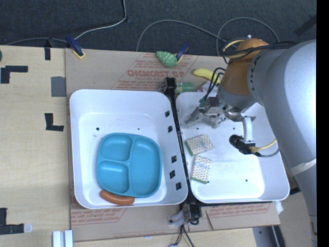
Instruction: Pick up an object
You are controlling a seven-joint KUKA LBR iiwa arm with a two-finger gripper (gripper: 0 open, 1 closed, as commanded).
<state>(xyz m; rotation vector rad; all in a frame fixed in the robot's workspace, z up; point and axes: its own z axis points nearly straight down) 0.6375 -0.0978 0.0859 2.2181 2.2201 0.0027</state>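
Left bin (82, 138): blue divided plate (128, 163), orange sausage (117, 198) touching its near edge. Right bin (257, 184): two checkered pads (199, 144), nearest pickable things, lying just below-left of gripper (198, 115); finger state cannot be told, nothing seen held

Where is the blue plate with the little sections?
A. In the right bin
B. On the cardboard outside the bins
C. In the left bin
C: the blue plate lies flat in the left bin, with an orange sausage beside its near edge.
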